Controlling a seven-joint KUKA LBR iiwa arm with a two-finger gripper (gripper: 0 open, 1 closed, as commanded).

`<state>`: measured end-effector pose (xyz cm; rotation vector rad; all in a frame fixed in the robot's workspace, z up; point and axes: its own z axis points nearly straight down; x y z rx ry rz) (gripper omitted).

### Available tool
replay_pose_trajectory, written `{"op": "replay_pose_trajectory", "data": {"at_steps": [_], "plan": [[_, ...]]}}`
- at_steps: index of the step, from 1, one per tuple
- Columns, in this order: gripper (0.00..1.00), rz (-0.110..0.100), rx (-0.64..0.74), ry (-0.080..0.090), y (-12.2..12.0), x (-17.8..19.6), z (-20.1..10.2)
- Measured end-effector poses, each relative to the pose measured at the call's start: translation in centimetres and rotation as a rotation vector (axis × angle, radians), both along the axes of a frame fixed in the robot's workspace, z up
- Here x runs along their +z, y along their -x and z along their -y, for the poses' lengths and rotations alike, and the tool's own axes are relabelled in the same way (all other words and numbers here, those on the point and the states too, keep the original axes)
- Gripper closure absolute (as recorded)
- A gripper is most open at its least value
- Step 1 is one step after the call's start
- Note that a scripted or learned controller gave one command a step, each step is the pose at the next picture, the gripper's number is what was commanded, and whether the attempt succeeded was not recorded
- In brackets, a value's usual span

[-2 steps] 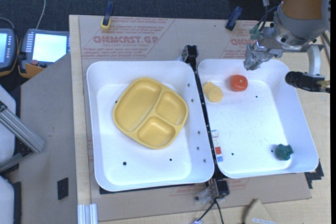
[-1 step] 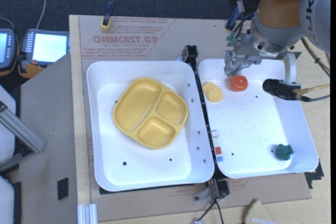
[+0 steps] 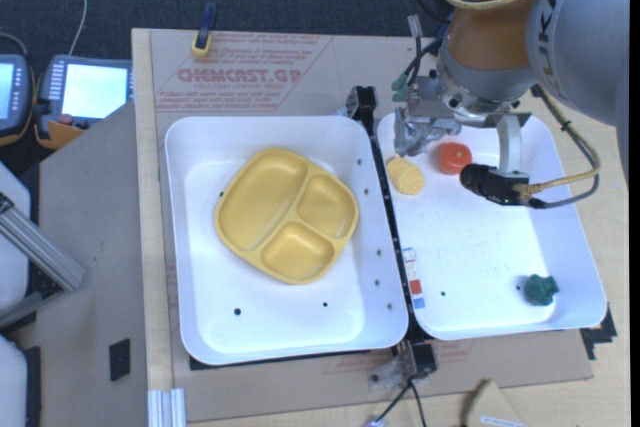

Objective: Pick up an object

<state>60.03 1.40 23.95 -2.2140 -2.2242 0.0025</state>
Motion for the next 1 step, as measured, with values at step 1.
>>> {"op": "replay_pose_trajectory", "data": {"at_steps": [1], "plan": [[1.00, 0.004, 0.001, 0.000, 0.00, 0.18, -5.53]]}}
